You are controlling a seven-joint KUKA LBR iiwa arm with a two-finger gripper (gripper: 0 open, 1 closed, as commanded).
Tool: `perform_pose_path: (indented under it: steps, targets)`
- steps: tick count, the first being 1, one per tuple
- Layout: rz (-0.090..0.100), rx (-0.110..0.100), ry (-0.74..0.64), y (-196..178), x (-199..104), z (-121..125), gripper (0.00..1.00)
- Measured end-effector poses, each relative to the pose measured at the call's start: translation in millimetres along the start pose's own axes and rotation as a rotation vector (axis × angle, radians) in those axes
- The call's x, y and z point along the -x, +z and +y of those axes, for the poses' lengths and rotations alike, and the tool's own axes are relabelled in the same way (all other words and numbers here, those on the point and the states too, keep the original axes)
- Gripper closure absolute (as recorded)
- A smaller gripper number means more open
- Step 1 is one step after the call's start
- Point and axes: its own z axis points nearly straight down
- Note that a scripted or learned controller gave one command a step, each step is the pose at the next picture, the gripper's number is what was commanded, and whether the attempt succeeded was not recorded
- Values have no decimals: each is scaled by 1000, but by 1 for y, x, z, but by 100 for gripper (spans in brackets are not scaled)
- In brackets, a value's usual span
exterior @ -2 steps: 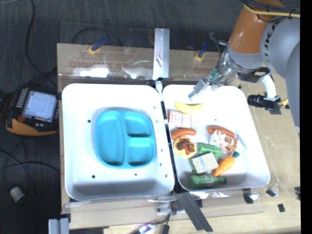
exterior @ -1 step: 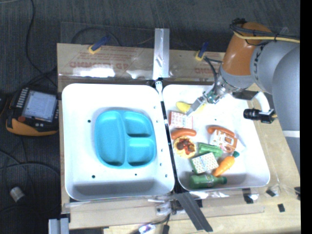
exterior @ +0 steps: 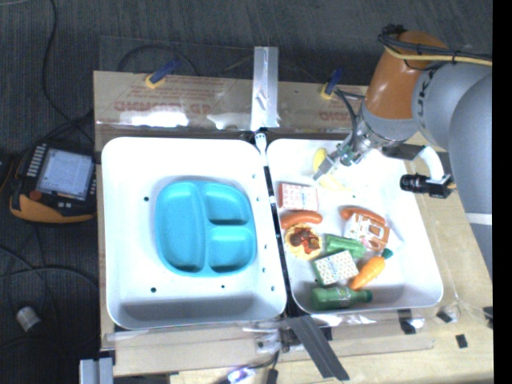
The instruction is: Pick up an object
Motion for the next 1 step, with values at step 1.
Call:
perform_pose_path:
  steps: [1]
  targets:
    - [3, -2, -53, -90, -46, 29, 100]
